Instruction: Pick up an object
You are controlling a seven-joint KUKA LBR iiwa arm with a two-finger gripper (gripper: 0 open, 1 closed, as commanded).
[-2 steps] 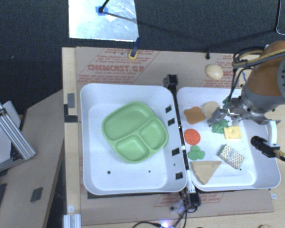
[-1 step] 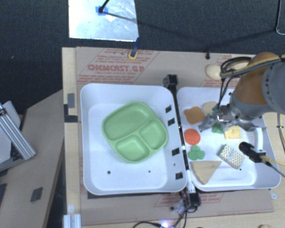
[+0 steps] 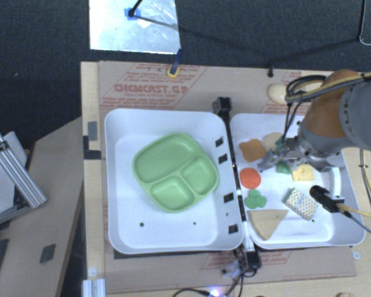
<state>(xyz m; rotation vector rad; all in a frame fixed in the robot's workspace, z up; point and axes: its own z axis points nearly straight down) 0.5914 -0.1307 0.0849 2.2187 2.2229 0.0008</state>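
Note:
My gripper (image 3: 273,160) hangs low in the right bin (image 3: 340,228), reaching in from the right on the grey arm (image 3: 334,119). Its tip sits between an orange-brown toast piece (image 3: 252,148) to the left and a yellow block (image 3: 303,174) to the right. A small green item (image 3: 284,167) lies right under the tip, partly hidden by it. A beige round piece (image 3: 272,140) sits just behind. Nearer the front lie a red disc (image 3: 250,178), a green leafy piece (image 3: 255,198), a tan wedge (image 3: 266,221) and a patterned block (image 3: 301,204).
The left bin (image 3: 120,184) holds a green divided plate (image 3: 175,171). A black divider with clips (image 3: 230,166) runs between the bins. Cables (image 3: 358,212) trail off the arm over the right bin's right side. A beige object (image 3: 276,93) rests on the cardboard behind the bins.

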